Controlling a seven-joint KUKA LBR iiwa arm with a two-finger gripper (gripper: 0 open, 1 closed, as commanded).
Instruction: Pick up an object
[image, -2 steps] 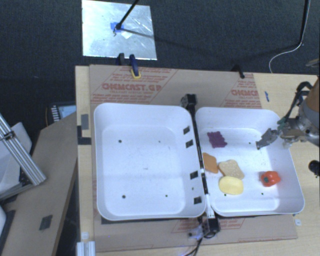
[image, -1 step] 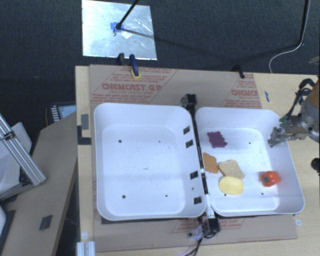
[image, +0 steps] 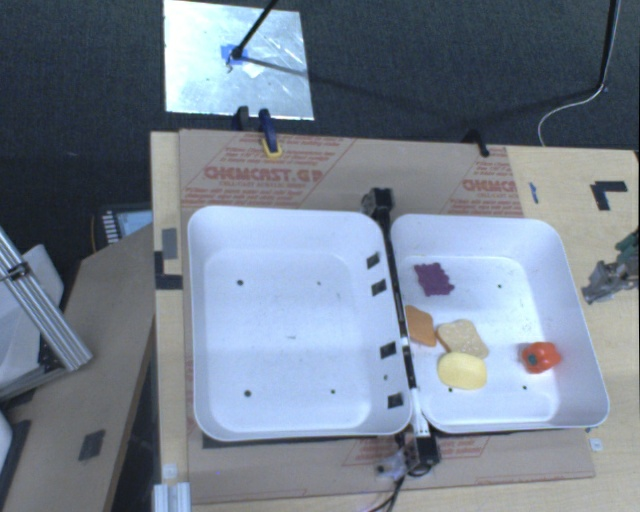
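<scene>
Right bin (image: 560, 250) holds 5 objects: purple piece (image: 434, 279), orange wedge (image: 421, 326), bread slice (image: 463, 338), yellow lemon (image: 462, 371), red tomato (image: 539, 357). Left bin (image: 200, 300) adjoins it. Gripper (image: 612, 275) at right edge, finger state indeterminable.

Smooth white plastic bins (image: 290, 225) sit on printed brown cardboard (image: 330, 165).

Robotics lab or test cell: plywood bench (image: 560, 180) with two white bins (image: 290, 320) clipped side by side, dark carpet floor (image: 80, 90), cable (image: 590, 85) trailing, aluminium framing (image: 40, 310) at left, foil sheet (image: 238, 58) on floor
</scene>
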